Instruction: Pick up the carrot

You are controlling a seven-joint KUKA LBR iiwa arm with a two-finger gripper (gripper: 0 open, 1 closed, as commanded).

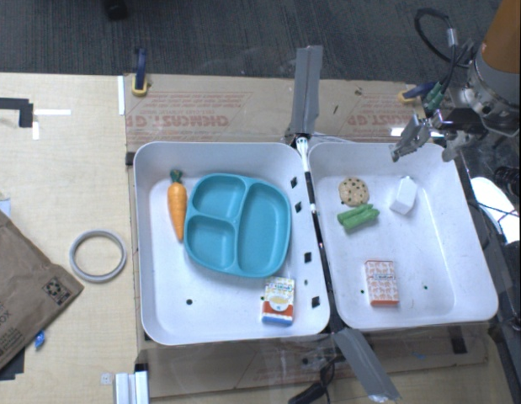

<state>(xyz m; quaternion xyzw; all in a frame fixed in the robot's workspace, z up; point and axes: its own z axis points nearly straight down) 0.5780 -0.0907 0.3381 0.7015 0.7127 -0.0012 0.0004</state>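
The carrot (177, 207), orange with a green top, lies lengthwise in the left bin (151, 251), close to its left wall and just left of the blue divided plate (239, 224). My gripper (427, 148) hangs over the far edge of the right bin (462, 259), well to the right of the carrot. Its two fingers are spread apart with nothing between them.
A small juice carton (278, 301) stands near the left bin's front edge. The right bin holds a cookie (353, 191), a green piece (358, 217), a white block (403, 197) and a red-patterned box (381, 282). A tape roll (98, 254) lies on the bench at left.
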